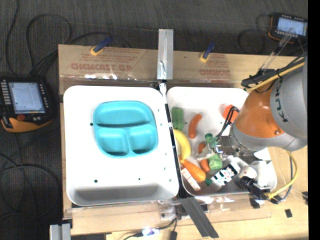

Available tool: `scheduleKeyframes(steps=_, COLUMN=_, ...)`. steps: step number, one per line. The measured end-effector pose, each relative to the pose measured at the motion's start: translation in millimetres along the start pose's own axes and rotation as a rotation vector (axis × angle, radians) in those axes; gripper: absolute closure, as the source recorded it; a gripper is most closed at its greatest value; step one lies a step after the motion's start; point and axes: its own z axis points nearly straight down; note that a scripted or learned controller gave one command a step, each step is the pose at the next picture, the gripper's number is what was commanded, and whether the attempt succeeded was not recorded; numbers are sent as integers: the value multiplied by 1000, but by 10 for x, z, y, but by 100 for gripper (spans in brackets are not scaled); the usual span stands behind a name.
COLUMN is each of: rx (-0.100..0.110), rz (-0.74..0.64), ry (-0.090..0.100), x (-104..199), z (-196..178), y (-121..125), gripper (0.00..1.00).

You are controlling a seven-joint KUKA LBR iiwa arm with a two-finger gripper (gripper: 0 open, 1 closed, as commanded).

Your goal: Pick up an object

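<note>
Toy food lies heaped in the right bin (220,95) — banana (183,145), carrot (193,169), green piece (215,162) — so the gripper (216,151) hangs low over that green piece; its grasp I cannot tell. Left bin (80,149) holds a teal tray (125,127).

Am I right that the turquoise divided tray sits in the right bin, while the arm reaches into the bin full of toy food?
Not quite: the camera view shows the turquoise divided tray in the left bin. The arm does reach into the right bin, which holds the toy food.

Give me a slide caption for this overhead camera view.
Arm reaches into right bin of toy food; teal tray sits in left bin.
</note>
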Motion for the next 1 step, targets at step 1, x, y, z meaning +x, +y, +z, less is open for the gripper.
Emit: scheduleKeyframes(steps=1, rx=6, rz=-21, ry=-1, x=407, z=-1006, y=143, gripper=100)
